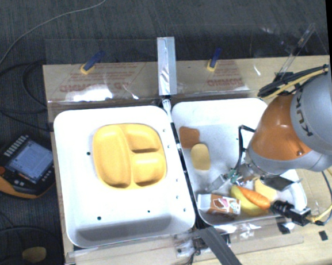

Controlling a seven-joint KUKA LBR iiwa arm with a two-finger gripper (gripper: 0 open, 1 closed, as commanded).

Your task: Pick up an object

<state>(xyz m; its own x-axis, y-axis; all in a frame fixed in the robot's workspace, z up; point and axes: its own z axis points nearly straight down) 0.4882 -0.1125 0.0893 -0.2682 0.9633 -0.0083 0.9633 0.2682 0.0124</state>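
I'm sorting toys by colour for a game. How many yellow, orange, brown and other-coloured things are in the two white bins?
Yellow: 3, the tray, the pale block and the banana.
Orange: 1, the carrot.
Brown: 1, the flat piece.
Mixed colours: 1, the small packet.
Total: 6 that I can make out; the arm covers part of the right bin.
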